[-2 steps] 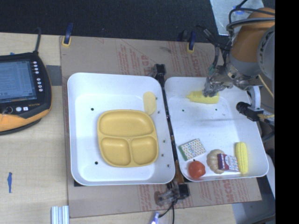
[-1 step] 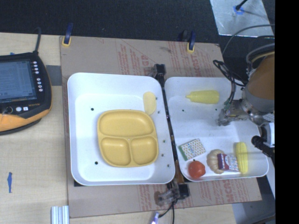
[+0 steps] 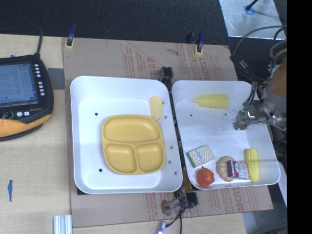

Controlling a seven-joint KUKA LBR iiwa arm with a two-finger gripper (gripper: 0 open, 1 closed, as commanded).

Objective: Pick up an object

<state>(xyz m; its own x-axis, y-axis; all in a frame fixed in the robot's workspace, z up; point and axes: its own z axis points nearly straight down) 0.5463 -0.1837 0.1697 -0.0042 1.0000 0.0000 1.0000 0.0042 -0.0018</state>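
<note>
While the gripper (image 3: 245,119) hangs over the right bin (image 3: 229,135): I read this as the approach step, with no pick made yet.
Gripper state: I cannot tell from this slanted view whether it is open or closed, and I can make out nothing in it.
Gripper position: at the right side of the right bin, above bare white floor, well apart from every item.
Candidates, far end: a yellow toy (image 3: 212,101) lies alone near the top wall. I judge it the easiest pick.
Candidates, near end: a green box (image 3: 201,155), a red tomato (image 3: 205,177), a tan roll (image 3: 224,166), a small packet (image 3: 239,169) and a corn cob (image 3: 251,164). The last three touch.
Next move: I'd shift over one chosen item, line up across its narrow side, then descend. The cluster risks a two-item grab.
Left bin (image 3: 85,130): a yellow divided plate (image 3: 133,144) and a pale chip (image 3: 156,107) by the dividing wall.
Surface: both bins sit on a cardboard sheet (image 3: 122,57) held by blue clamps (image 3: 70,35) on a light wood counter (image 3: 29,179).
Room: a control tablet (image 3: 19,94) rests on the counter at left, with dark floor beyond.
</note>
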